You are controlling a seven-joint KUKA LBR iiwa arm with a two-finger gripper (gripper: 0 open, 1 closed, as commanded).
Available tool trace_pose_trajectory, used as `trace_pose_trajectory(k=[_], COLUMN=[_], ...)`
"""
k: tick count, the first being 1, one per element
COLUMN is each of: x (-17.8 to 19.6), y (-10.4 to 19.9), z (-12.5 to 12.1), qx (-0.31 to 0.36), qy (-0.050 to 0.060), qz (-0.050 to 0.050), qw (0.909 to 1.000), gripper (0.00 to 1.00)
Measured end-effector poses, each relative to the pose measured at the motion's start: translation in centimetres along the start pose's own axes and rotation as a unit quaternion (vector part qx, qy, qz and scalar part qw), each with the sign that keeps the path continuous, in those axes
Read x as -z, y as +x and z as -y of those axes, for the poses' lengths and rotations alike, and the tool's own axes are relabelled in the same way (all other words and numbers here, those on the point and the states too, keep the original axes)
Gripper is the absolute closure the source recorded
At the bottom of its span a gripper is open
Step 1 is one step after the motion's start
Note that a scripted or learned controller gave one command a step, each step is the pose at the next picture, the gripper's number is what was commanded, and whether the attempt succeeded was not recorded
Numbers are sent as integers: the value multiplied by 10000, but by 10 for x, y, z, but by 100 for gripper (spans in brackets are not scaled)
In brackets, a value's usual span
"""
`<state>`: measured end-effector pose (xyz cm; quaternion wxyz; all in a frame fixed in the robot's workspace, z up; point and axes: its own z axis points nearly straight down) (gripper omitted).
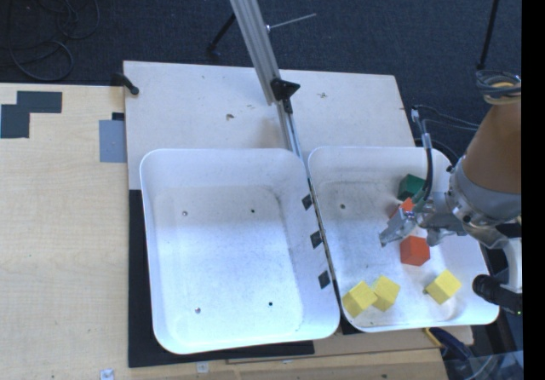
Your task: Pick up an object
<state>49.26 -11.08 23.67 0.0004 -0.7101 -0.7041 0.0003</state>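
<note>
Two white bins sit side by side on a pale bench. Over the right bin (341, 167) hangs the gripper (400, 225); whether it is parted or closed cannot be told. Just below it lies a red block (415, 250), a green block (414, 185) just above, three yellow blocks (385, 291) further below.

Two shallow white bins sit side by side on the bench, the left bin (221, 250) and the right bin (358, 191). The right one holds three yellow blocks: two touching at its 7 o'clock (360, 298) (386, 291), a third at 5 o'clock (444, 287). One red block (415, 250) and one green block (414, 186) lie toward 3 o'clock.
</note>
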Motion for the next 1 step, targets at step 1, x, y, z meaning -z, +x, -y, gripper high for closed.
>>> trace_pose_trajectory(k=[1], x=[-114], y=[-79], z=[-9], qx=[19], qy=[40], qz=[-10], qw=[10000], gripper=[0])
